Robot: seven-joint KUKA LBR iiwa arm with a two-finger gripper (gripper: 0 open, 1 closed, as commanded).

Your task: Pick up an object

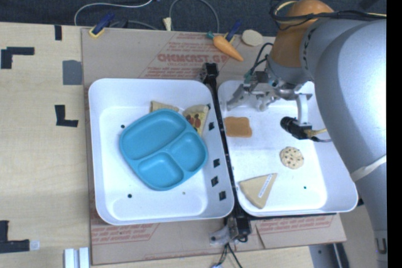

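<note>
Camera view has our gripper (251, 94) low at the right bin's (336, 198) far edge, jaws' state unreadable, toast slice (238, 127) lying just beside it, so we judge: centre squarely over the toast before closing.
</note>
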